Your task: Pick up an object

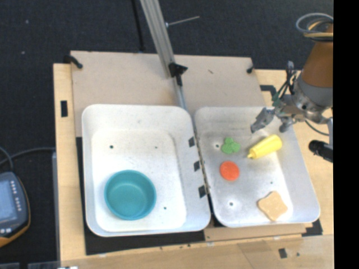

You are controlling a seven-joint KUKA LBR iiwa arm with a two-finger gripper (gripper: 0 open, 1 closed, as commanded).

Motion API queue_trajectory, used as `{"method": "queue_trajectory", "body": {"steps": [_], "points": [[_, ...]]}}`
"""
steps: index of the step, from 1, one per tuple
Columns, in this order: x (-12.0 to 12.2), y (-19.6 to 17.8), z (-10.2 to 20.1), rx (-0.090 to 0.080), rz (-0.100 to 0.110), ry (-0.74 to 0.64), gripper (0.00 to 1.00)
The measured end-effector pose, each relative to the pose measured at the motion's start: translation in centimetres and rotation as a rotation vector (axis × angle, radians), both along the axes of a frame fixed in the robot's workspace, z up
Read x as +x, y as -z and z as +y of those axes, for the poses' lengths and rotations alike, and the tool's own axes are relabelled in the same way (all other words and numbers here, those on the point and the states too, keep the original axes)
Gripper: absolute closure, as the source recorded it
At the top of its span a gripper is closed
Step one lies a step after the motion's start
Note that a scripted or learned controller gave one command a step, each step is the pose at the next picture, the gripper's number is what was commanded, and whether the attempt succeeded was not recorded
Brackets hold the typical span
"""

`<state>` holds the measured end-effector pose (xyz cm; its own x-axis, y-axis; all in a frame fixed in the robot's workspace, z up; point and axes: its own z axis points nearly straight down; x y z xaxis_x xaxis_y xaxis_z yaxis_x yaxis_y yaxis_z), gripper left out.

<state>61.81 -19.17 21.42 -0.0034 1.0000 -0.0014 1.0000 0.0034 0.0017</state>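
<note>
The yellow bottle-shaped piece (265, 147) lies on its side in the right bin (297, 167), toward the bin's far right part, its narrow end pointing down-left. Just to its left sits a small green lumpy piece (230, 146), and below that a round orange-red piece (229, 171), all three near one another but apart. Farther toward the near right corner of the same bin lies a tan, bread-like slice (273, 206), well apart from the rest.

My gripper (271, 121) hangs just above and behind the yellow piece, over the far right part of that bin. My fingers (259, 121) are spread wide, one to the left and one to the right, with nothing between them. My orange band and grey wrist rise behind them at the right edge.

The left bin (95, 122) holds a teal bowl (130, 194), upright, in its near left part. Both bins rest side by side on the counter (67, 150), a metal rail (159, 32) slanting in from above.
</note>
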Motion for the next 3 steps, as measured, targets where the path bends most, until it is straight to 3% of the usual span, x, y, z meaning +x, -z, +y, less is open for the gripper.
{"method": "queue_trajectory", "body": {"steps": [1, 2, 3], "points": [[0.0, 0.0, 0.0, -0.001, 0.0, -0.001, 0.0], [-1.1, 5.3, 0.2, 0.0, 0.006, 0.003, 0.0], [0.0, 8.9, 0.1, -0.005, -0.013, 0.0, 0.0]]}}
